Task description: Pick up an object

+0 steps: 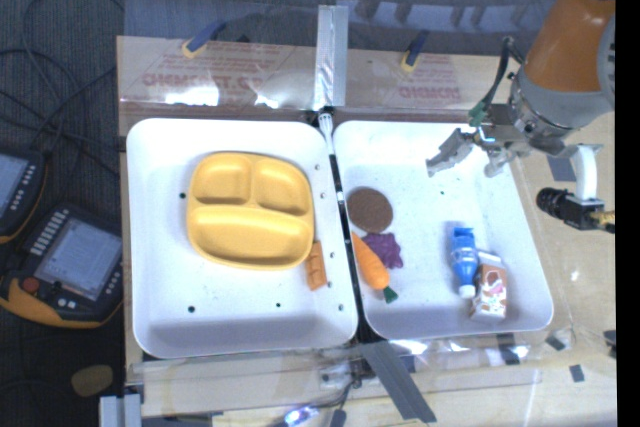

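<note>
My gripper point(470, 156) hangs over the back right part of the right bin point(420, 320), its two fingers spread apart with nothing between them. Below it in that bin lie a brown round cookie point(370, 207), a purple bunch of grapes point(384, 248), an orange carrot point(372, 267), a blue bottle point(462, 258) and a small carton point(489, 287). The bottle and carton sit side by side at the front right, a good way in front of the gripper.
The left bin point(160, 315) holds a yellow divided plate point(249, 210) and a small orange piece point(316, 266) against the divider. The grey arm with its orange band point(565, 55) comes in from the right. A black controller point(60, 255) lies on the floor at left.
</note>
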Robot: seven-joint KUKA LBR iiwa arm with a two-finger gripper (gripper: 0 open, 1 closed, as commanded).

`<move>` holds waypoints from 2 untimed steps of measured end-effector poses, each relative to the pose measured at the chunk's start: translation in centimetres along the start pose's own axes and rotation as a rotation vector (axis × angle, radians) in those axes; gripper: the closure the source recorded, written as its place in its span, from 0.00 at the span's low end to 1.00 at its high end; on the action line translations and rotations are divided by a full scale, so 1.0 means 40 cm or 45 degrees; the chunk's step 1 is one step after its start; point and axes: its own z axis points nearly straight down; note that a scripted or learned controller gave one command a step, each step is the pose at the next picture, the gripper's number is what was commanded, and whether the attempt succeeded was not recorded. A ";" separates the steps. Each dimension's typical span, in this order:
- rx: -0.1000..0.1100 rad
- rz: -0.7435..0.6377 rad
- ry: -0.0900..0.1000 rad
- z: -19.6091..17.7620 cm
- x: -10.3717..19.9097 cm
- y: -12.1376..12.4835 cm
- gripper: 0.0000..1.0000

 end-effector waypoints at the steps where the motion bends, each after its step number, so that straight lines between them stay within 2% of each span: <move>1: 0.000 -0.194 0.001 0.280 -0.200 -0.081 0.00; 2: -0.018 -0.144 0.000 0.393 -0.162 -0.170 0.00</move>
